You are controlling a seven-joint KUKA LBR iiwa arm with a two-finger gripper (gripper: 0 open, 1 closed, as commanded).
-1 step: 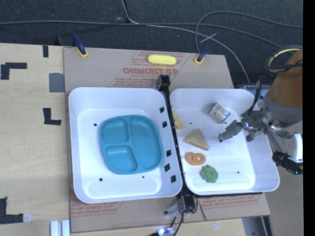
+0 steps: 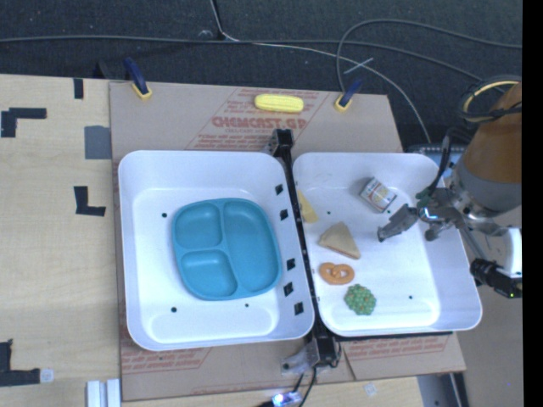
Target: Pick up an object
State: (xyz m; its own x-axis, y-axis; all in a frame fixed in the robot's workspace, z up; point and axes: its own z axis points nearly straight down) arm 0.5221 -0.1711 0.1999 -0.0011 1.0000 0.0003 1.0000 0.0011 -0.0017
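The grey arm with its orange band (image 2: 496, 155) reaches in from the right edge of the frame, and its two-finger gripper (image 2: 399, 225) hangs over the right-hand shallow white bin (image 2: 450, 312), right of centre. One dark finger (image 2: 396, 225) juts out toward the left and slightly down; whether the fingers are apart or together cannot be told from this slant, and nothing can be seen between them.

Closest to the gripper is a small silver-grey can-like object (image 2: 377, 193), lying on its side just above and left of the fingertip, apart from it. Its long axis runs diagonally, from upper left to lower right.

Below and left of the gripper lies a tan wedge shaped like a slice of bread or cheese (image 2: 340, 240), its pointed end toward the upper part of the frame and its broad edge toward the lower right. Beneath it sits an orange pretzel-shaped toy (image 2: 336, 273), and lower right of that a green knobbly broccoli-like piece (image 2: 361, 298). A pale yellow piece (image 2: 306, 209) rests against the bin's left wall.

The left-hand white bin (image 2: 140, 185) holds a blue sectioned plastic plate (image 2: 226, 248). A yellow corn-like object (image 2: 278, 103) lies on the cardboard sheet (image 2: 187, 117) above the bins, its long axis horizontal.
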